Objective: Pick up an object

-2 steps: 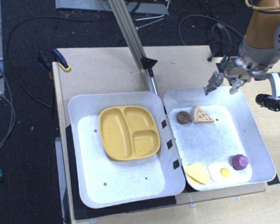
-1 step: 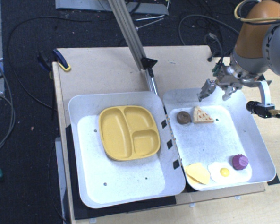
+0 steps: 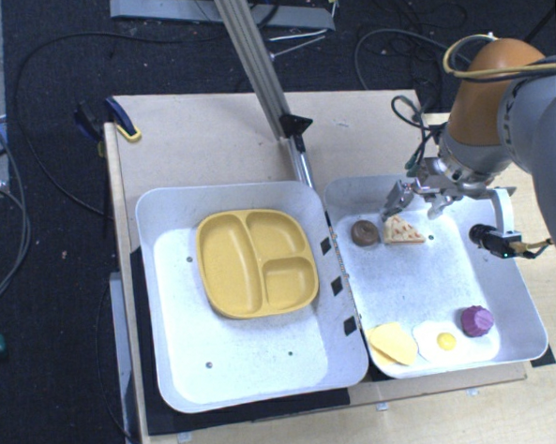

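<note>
In the right bin [image 3: 507,277] lie several small toy foods. A brown round piece [image 3: 364,232] and a tan wedge with red spots [image 3: 404,230] sit near the bin's far edge. Along the near edge are a yellow slice [image 3: 392,343], a fried egg [image 3: 442,340] and a purple piece [image 3: 476,322]. My gripper [image 3: 416,203] hangs just behind the wedge at the bin's far edge. Its fingers are spread open, one to each side, with nothing between them.
The left bin [image 3: 174,363] holds a yellow divided plate [image 3: 258,263]. A slanted metal pole [image 3: 264,67] comes down to the bins' far edge. A black connector on a cable [image 3: 491,241] hangs over the right bin's right side.
</note>
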You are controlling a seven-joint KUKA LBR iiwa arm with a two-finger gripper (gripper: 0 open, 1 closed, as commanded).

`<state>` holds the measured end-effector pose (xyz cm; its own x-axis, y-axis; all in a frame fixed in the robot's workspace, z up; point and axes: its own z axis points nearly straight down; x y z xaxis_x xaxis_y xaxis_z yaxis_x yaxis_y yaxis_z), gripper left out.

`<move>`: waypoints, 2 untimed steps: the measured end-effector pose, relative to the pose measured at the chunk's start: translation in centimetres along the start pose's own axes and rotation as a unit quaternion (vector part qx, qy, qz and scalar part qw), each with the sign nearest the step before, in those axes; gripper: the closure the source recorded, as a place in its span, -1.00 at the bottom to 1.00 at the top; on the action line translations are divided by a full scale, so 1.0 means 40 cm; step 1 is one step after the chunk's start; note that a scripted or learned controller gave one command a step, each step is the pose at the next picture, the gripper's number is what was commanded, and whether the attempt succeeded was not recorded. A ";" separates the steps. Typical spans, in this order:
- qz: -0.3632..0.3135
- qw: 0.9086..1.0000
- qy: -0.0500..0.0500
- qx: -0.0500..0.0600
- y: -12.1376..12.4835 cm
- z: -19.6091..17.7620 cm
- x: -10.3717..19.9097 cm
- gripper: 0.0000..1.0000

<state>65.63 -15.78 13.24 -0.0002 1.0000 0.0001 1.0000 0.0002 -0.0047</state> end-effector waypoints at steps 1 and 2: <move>-0.001 1.000 0.000 -0.001 -0.001 0.107 0.002 -1.00; -0.001 1.000 -0.001 -0.004 0.003 0.072 0.002 1.00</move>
